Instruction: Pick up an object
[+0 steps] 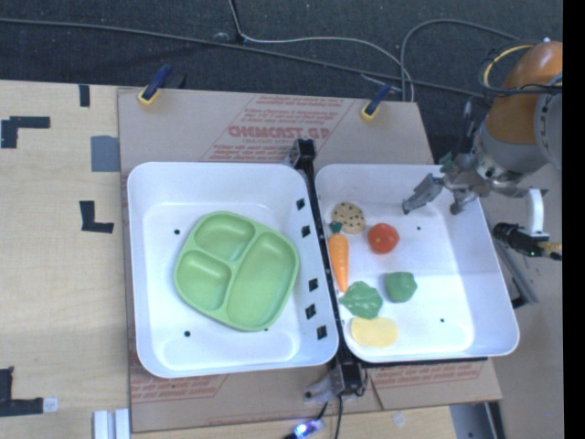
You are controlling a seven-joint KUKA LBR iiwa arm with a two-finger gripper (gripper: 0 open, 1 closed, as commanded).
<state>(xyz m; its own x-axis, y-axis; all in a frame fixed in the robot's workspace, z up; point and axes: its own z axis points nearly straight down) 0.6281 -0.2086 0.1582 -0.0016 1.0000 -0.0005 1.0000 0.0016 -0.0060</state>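
grey arm's gripper (441, 196) hangs over the far right part of the right bin (475, 273), fingers spread, nothing between them. red tomato (383, 238) lies near, left of it, beside cookie (347, 216) and carrot (339, 260). green divided plate (238, 270) sits in the left bin (151, 245).

Dark carpet (110, 16) behind wooden bench (46, 273)

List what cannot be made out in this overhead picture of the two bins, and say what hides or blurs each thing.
- Gripper, camera view: small and blurred above the right bin; whether it is open or shut cannot be told.
- Arm: cut off by the right edge.
- Small green toy beside the tomato: too small to identify.
- Yellow toy: the leafy green toy overlaps its upper edge; kind unclear.
- Cardboard lettering: partly covered by the bins.
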